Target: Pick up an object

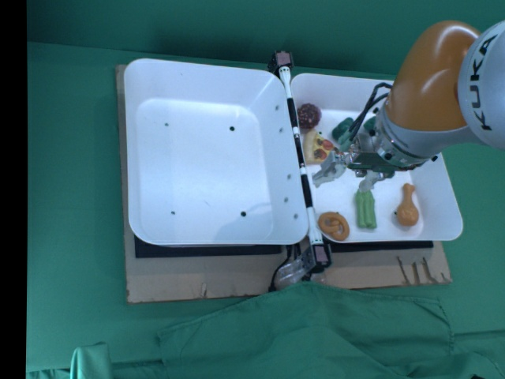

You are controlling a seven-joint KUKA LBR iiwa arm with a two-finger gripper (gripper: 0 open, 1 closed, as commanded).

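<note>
My gripper (348, 177) hangs over the middle of the right bin (442, 212), its two fingers spread apart with nothing between them. A green bean-like piece (364, 209) lies just below the right finger. A pizza slice (317, 146) sits to the gripper's left near the divider. A dark red berry (308, 116) lies at the back left. A pretzel (334, 226) rests at the front left, and an orange chicken drumstick (406, 206) lies at the front right. A dark green item (342, 129) is partly hidden behind the wrist.
The left bin (158, 85) stands beside the right one, split by a black-and-white bar (298, 152). Both bins rest on a cardboard sheet (197, 279) on green cloth. A fold of green cloth (316, 330) lies at the front.
</note>
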